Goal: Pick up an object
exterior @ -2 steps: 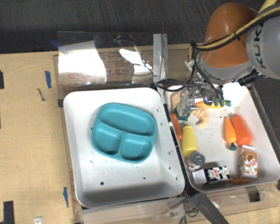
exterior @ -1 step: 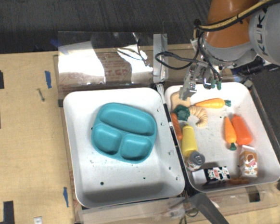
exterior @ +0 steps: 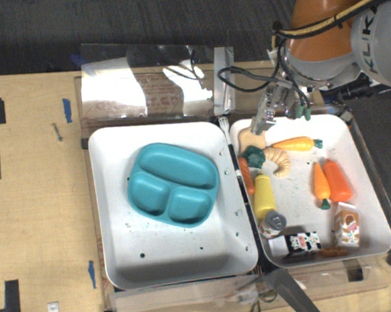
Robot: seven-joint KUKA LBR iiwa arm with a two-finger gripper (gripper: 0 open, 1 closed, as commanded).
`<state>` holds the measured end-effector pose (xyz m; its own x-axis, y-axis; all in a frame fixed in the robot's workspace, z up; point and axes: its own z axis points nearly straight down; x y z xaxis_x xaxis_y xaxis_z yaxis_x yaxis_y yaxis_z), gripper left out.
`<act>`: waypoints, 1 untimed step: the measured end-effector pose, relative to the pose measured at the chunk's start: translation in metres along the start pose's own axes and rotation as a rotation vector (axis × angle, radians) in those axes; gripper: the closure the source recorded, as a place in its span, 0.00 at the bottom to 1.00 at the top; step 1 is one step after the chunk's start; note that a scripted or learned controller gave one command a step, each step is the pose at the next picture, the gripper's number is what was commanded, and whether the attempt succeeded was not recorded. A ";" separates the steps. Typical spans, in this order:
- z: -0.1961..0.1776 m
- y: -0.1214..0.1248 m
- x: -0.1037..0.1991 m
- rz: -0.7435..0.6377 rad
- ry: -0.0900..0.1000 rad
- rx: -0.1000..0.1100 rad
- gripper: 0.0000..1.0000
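Two shallow white bins sit side by side on the bench, seen from the fixed overhead camera. At nine o'clock, the left bin (exterior: 116, 259) carries a teal divided plate (exterior: 173, 183), lying flat near its middle. At three o'clock, the right bin (exterior: 370, 192) holds a scatter of toy food: a long carrot (exterior: 294, 144) lying crosswise toward twelve o'clock of that bin, a curled tan croissant-like piece (exterior: 279, 160) just beside it, a yellow bottle (exterior: 264, 195) standing along the nine o'clock wall with a grey can (exterior: 275, 221) at its foot, two orange carrots (exterior: 332, 181) side by side toward three o'clock, a small juice carton (exterior: 348, 225) at five o'clock and a black-and-white carton (exterior: 302, 242) at six o'clock. From one o'clock the grey-and-orange arm reaches in, its gripper (exterior: 263, 122) hanging over the bin's upper-left corner above a tan piece (exterior: 249, 139); whether its jaws are parted or closed cannot be told.
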<state>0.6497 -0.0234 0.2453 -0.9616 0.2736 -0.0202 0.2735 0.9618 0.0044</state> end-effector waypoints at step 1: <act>-0.012 0.002 -0.002 -0.003 -0.009 -0.002 1.00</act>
<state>0.6516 -0.0223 0.2571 -0.9622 0.2708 -0.0297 0.2707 0.9626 0.0061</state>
